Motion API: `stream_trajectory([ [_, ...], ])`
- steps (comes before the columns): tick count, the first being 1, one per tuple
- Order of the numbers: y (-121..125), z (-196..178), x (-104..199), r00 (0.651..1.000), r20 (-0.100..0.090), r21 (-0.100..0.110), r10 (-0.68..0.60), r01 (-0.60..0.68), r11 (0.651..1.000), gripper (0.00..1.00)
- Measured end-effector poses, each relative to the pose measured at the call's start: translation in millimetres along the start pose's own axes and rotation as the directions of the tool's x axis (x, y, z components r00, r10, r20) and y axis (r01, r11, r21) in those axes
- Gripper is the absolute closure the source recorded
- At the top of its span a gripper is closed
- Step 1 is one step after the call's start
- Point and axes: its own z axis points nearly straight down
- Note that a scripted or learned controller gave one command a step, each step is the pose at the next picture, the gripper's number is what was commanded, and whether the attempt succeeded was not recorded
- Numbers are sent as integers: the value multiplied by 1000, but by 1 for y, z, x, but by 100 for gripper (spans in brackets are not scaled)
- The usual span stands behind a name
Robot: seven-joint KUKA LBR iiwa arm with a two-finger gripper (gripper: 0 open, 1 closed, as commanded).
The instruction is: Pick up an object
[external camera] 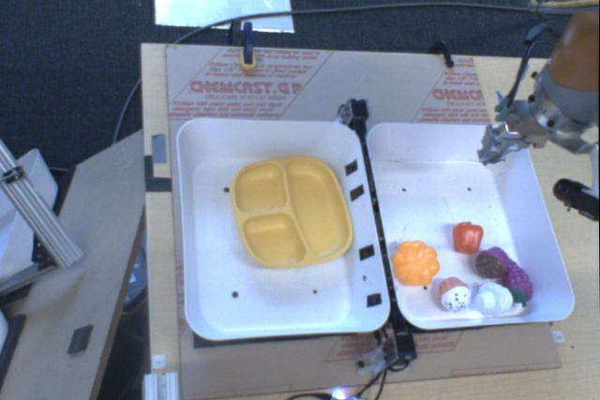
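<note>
Approach step: we see the gripper (497, 145) above the right bin's (553, 244) far rim, jaws too small to tell.
Toys cluster at its near end; we'd next descend over the red pepper (467, 237).

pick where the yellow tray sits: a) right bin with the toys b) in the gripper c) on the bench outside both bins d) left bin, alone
d: the yellow tray lies flat in the left bin with nothing else in it, while the pumpkin and the other toys lie in the right bin, and the gripper hangs over that bin's far right corner.
</note>
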Motion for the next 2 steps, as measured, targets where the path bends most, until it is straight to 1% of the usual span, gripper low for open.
stream_trajectory([
  [1,1,-27,0,1000,-1,2,0,0,1000,100],
  [2,8,-13,51,1000,-3,4,-6,6,1000,100],
])
